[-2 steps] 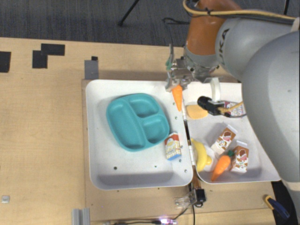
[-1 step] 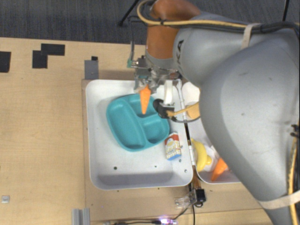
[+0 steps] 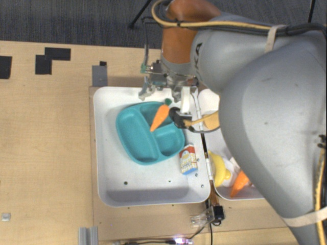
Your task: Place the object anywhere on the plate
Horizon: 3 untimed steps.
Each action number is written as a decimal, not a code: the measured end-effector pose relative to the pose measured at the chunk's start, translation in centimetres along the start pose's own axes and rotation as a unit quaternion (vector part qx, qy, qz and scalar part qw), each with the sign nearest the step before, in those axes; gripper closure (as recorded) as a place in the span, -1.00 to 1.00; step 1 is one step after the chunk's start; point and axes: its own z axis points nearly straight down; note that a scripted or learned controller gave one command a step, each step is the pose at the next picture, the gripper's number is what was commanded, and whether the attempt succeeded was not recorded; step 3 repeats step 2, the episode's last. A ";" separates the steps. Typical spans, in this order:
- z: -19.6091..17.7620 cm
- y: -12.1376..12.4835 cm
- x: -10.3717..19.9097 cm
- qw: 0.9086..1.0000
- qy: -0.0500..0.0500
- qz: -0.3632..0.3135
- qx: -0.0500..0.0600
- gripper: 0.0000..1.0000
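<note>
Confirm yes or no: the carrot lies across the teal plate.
Yes, the carrot rests on the teal plate, slanting over its divider ridge.

The grey arm (image 3: 265,111) reaches in from the right and fills much of that side, its orange band (image 3: 180,34) sits at the top centre above the wrist, and the gripper (image 3: 171,103) hangs below it, pointing down, with its fingers too hidden to judge.
</note>
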 end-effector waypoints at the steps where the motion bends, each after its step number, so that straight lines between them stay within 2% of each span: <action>1: -1.3 0.2 0.2 1.000 0.001 -0.003 -0.003 1.00; 2: -1.3 0.1 0.2 1.000 0.000 -0.004 -0.003 -1.00; 3: -1.3 0.1 0.2 1.000 0.000 -0.004 -0.003 -1.00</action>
